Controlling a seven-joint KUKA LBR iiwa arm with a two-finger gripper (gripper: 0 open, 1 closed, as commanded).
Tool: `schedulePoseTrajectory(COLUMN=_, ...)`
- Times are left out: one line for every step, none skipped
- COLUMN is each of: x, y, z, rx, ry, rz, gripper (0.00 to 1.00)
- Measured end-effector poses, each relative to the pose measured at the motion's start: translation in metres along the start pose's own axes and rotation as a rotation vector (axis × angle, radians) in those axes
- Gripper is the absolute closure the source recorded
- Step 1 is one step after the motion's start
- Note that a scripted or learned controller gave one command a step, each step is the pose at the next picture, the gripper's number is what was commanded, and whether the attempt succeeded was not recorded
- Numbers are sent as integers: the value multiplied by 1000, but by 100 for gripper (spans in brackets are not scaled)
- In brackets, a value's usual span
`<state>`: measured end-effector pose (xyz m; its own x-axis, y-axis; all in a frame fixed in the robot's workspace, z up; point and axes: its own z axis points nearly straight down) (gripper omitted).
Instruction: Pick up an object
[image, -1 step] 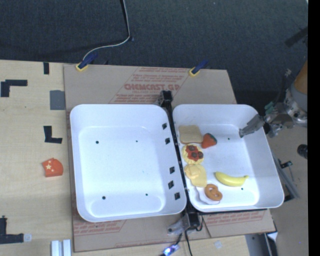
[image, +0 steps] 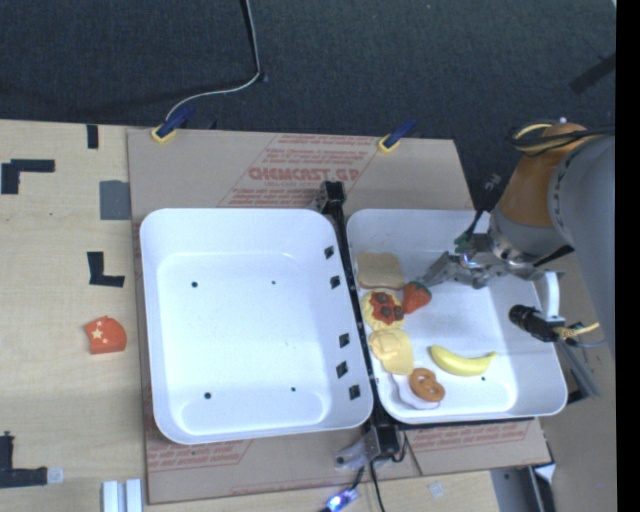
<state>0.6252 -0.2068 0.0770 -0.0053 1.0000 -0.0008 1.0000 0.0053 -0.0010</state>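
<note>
Here, the tool (image: 425, 280) is seen low in the right bin (image: 520, 400), its fingers apparently closed on a red toy (image: 416, 296), beside the toast (image: 380, 268), with a banana (image: 460, 360) nearby.

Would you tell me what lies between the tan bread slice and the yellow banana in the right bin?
In the camera view, a small red item lies between the tan bread slice and the yellow banana; below it, bare white floor of the right bin.

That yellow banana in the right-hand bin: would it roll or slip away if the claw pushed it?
The banana lies flat on its curved side, so it would probably pivot or slide, not roll. It looks smooth, perhaps slippery on the white bin. Likely a light toy.
</note>
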Motion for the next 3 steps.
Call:
schedulePoseTrajectory(x=21, y=35, z=-239, rx=-16, ry=-4, rz=1, gripper=0)
schedulePoseTrajectory(x=20, y=32, z=-239, rx=-1, ry=-3, rz=3, gripper=100)
schedulePoseTrajectory(x=66, y=44, z=-340, rx=-12, ry=-1, rz=-1, gripper=100)
